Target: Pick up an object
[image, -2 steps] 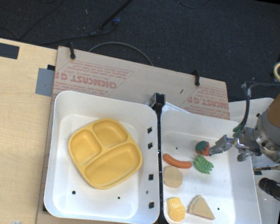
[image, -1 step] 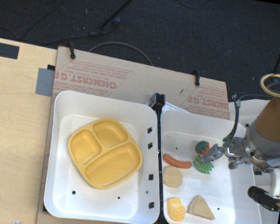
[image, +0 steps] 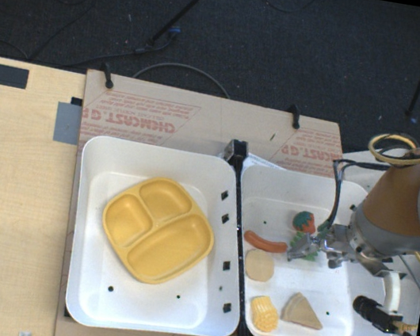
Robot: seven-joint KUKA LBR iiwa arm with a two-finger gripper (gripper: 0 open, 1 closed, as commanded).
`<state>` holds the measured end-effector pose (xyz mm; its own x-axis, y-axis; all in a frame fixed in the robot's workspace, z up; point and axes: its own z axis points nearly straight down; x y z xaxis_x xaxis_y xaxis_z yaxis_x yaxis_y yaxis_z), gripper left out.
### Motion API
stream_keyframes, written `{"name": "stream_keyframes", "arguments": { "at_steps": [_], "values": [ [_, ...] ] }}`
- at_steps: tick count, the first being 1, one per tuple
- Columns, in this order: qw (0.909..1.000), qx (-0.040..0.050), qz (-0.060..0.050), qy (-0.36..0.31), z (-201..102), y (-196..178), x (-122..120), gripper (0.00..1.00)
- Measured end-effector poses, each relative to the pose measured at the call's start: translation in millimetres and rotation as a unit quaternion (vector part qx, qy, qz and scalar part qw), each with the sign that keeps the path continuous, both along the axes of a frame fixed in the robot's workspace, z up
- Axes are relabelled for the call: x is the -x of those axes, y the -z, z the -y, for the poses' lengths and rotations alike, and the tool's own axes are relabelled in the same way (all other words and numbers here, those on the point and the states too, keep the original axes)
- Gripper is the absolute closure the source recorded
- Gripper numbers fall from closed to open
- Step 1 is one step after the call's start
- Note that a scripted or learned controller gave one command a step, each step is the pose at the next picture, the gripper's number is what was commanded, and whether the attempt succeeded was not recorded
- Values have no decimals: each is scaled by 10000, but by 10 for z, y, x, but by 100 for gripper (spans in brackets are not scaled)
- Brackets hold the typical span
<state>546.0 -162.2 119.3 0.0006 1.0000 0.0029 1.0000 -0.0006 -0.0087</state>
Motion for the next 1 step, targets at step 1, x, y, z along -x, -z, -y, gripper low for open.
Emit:
{"name": "stream_keyframes", "arguments": {
  "at_steps": [1],
  "values": [
    [10000, 8, 22, 2, -7, 334, 5, 0]
  ]
}}
